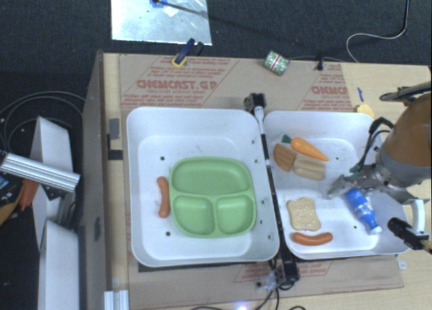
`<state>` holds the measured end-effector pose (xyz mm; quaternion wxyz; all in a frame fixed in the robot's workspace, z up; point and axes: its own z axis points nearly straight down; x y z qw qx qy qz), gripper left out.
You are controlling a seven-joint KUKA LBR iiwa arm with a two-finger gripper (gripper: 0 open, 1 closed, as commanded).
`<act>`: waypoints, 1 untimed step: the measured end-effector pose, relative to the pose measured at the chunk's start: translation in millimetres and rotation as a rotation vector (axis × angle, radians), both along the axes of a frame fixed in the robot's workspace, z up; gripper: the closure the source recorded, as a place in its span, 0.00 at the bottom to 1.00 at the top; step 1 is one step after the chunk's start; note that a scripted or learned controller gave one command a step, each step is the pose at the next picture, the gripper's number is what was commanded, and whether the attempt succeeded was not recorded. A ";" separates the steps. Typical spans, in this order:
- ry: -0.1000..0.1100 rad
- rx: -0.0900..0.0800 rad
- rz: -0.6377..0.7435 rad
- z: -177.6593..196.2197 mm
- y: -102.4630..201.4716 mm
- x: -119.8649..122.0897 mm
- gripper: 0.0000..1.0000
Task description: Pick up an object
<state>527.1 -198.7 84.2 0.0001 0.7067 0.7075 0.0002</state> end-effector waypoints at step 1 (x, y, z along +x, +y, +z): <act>-0.002 0.001 0.000 10.4 0.5 1.0 1.00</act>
